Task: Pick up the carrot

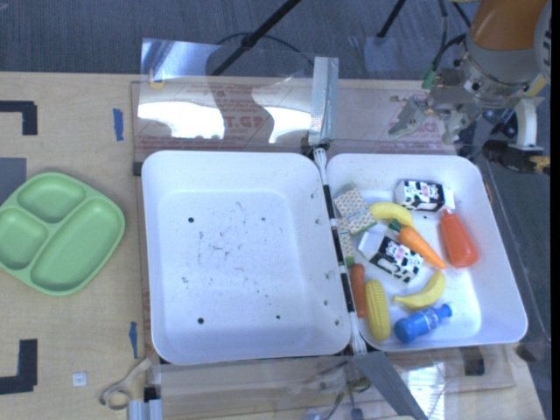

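The carrot, orange with a small green top, lies slantwise in the middle of the right bin. It rests between a cow-patterned carton and an orange bottle. My gripper hangs above the bench just beyond the right bin's far rim, well behind the carrot. It is open, with nothing between its fingers.
Around the carrot lie two bananas, a corn cob, a blue bottle, a second cow carton, a checked packet and a small orange stick. The left bin adjoins; a green divided plate sits far left.
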